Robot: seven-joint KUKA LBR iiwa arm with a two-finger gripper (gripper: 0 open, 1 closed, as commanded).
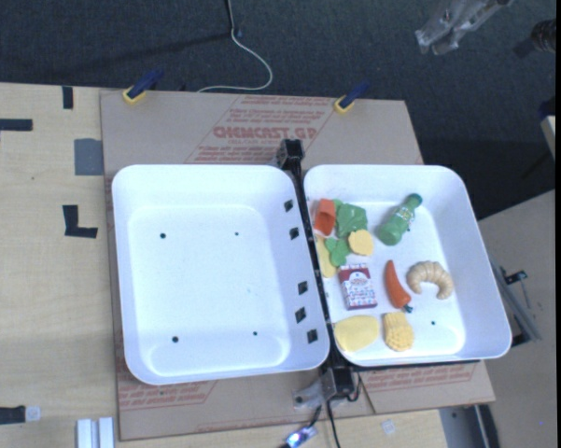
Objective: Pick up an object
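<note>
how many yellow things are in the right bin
3 clear ones: a round yellow piece near the green items mid-bin, a yellow lump at the front edge, and corn right beside it. Another may be partly hidden by the divider.

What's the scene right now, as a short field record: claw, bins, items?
claw: raised high at upper right, off the bins, nothing between its fingers
left bin: white, beside the right one
right bin: holds all the items
items: green bottle, croissant, red box, corn, chilli, lemon
task: nothing picked yet
</note>
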